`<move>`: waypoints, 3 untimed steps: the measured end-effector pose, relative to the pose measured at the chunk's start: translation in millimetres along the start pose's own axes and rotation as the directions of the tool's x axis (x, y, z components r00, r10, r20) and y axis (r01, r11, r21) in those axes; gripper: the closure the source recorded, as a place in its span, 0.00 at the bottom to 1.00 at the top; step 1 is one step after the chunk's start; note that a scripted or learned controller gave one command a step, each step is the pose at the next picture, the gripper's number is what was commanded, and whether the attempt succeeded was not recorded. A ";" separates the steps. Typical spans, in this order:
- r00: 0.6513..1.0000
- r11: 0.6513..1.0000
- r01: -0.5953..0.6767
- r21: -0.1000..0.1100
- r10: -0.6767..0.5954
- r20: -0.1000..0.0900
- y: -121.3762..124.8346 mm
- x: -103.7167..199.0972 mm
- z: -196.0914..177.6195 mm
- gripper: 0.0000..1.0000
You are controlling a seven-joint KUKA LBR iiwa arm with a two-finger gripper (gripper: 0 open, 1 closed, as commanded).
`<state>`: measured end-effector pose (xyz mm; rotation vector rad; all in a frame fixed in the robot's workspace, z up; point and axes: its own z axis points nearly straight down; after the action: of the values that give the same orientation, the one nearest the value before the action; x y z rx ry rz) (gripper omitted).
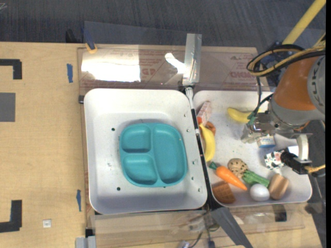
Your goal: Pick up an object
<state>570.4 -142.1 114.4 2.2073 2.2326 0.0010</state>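
The arm (302,94) is showing a rounded grey housing with a broad orange band above the wrist. Black and yellow cables are looping beside its upper casing (one more black lead is trailing by the wrist). The gripper (253,133) is showing as a silvery metal block with a green spot.

Faint reddish printing runs across the flat brown cardboard sheet (155,66) lying behind the two bins, under a glare of light, but its letters are too small and washed out to read. No other lettering, brand, number or sign can be made out anywhere else.
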 end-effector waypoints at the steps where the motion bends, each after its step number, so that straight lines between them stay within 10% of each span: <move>1: 1.000 1.000 0.000 0.002 0.000 -0.001 -0.5 0.1 0.9 0.00; 2: 0.967 0.967 0.257 -0.006 -0.257 0.001 -30.1 0.5 27.2 0.00; 3: 0.973 0.973 0.230 -0.005 -0.230 0.001 -88.2 -4.5 27.1 0.00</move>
<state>482.3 -147.5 87.1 1.9312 2.4705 0.0062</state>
